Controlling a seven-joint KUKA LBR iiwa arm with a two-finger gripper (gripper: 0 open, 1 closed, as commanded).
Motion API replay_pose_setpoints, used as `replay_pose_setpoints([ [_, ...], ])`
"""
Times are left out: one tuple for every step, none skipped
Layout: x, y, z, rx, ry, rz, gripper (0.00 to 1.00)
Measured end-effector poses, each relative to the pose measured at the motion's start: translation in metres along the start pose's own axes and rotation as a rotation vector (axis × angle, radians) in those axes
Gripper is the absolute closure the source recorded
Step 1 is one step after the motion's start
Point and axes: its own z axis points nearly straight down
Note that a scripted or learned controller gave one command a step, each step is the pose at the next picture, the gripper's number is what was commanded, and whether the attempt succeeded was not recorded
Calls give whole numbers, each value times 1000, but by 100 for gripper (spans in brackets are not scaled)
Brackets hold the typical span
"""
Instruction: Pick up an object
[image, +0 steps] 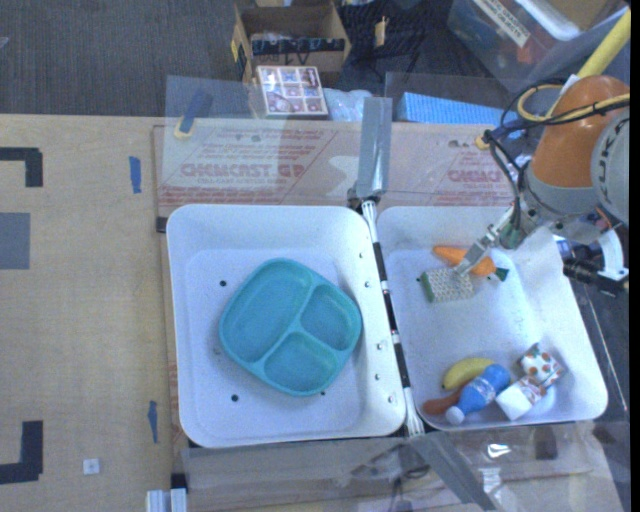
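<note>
Gripper sits low in the right bin, upper part, w/ its fingers down at an orange carrot-shaped toy; can't tell if jaws are wide, narrow or clamped on anything, too small & blurred at the tip. Carrot lies roughly across the bin, one end poking left of the fingers, orange bit also visible on the right side of them. Just below-left of gripper, touching or nearly touching the carrot: a small grey-green scrubber-like pad, flat on bin floor. Arm comes in from upper right, orange band above the wrist, cables looping around it. Rest of right bin's stuff is bunched in the near corner, well apart from the gripper: yellow banana, blue bottle w/ white cap lying on its side just beside the banana, a dark red piece at the bottle's left end, white cup-like item, and a white/orange patterned box tilted next to it. Left bin holds a teal divided plate, 3 compartments, lying flat near centre. Behind bins: clear panel w/ red lettering, cardboard box further back.
</note>
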Motion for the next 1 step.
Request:
replay_pose_setpoints([
  [-1,4,-14,-14,-9,-4,100],
])
